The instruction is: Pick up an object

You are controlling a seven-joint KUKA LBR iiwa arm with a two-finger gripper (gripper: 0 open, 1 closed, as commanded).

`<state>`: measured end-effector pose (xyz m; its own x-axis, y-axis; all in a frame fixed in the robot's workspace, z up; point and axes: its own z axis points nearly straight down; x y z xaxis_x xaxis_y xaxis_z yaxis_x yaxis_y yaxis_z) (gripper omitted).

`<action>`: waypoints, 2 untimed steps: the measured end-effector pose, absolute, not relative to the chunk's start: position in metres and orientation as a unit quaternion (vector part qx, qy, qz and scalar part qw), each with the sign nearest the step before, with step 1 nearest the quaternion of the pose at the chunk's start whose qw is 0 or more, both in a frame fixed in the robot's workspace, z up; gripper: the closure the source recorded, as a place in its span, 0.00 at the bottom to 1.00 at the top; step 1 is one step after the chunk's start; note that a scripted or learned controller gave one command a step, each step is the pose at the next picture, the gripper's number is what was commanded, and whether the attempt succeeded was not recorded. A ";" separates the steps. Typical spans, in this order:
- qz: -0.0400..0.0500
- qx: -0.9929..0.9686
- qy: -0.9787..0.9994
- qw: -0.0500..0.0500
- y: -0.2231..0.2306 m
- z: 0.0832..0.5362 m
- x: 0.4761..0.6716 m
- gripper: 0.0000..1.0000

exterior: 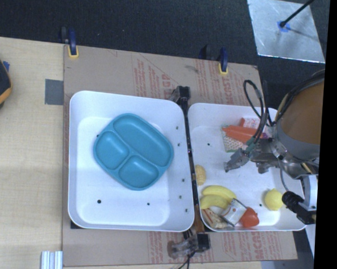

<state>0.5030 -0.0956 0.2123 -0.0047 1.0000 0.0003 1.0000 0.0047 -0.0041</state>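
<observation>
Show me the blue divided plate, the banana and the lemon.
blue divided plate [134, 150], camera view, on the ridge between its compartments.
banana [217, 192], camera view, middle of its curve.
lemon [273, 199], camera view, centre of its rind.

Looks like my lab bench. Clamped cardboard sheet [161, 74] mid-frame, two white bins [79, 154], loose cables [253, 99] at right.

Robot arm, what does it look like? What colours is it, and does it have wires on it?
The arm is grey metal with a wide, rounded orange band above the wrist. Black cables loop out from it in a curve. At its tip is a small grey metal gripper with two thin, pointed fingers. A white and black part sits beside the wrist.
</observation>
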 end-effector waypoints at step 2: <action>0.001 -0.706 -0.709 0.001 -0.147 0.092 0.554 0.00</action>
